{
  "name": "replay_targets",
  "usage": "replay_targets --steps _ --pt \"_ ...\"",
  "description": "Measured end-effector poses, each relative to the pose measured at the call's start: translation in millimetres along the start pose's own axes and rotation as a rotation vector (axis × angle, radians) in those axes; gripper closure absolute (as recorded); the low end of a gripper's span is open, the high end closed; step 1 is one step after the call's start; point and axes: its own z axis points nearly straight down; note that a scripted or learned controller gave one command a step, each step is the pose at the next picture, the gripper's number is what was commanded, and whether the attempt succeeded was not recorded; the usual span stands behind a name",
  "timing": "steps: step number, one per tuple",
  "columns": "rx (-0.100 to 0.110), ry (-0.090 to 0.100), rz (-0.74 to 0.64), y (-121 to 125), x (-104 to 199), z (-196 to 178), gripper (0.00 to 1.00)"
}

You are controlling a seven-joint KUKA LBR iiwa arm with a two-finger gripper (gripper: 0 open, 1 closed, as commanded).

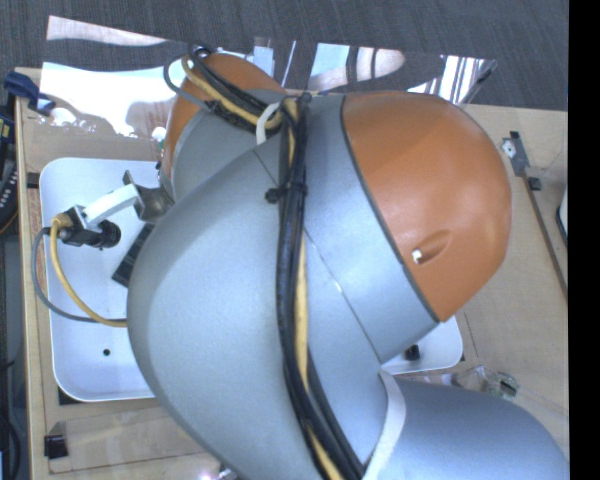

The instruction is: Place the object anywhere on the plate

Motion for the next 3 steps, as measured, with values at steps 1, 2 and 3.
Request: replay_targets --steps 1,2,3 --pt "0.0 0.007 -0.13 -23 -5 -121 1.0" --pt "0.004 -0.002 -0.331 45 -73 -91 1.0" --pt "0.005 -0.001 -0.306 96 -89 -40 1.0"
